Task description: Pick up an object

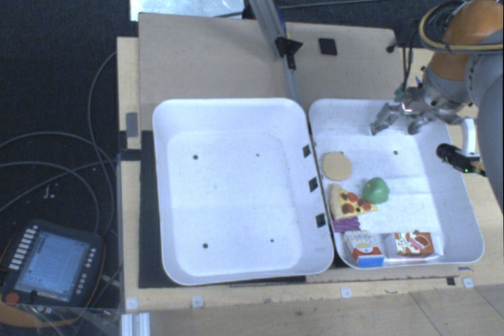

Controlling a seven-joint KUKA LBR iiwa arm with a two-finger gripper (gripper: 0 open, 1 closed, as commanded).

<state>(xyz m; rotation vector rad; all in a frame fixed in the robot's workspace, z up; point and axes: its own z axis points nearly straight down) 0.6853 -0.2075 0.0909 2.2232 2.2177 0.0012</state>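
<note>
The grey two-finger gripper [400, 120], fingers spread and holding nothing, hangs above the right white bin [465, 210]; the round tan cookie [337, 165] lies toward eight o'clock, nearest.

Teach pendant [49, 264] on dark carpet at lower left, screen lit pale, cables looping above it. Grey pole [264, 0] slants up from the bench's far edge. Small black square [327, 46] on bench board beside pole base
</note>
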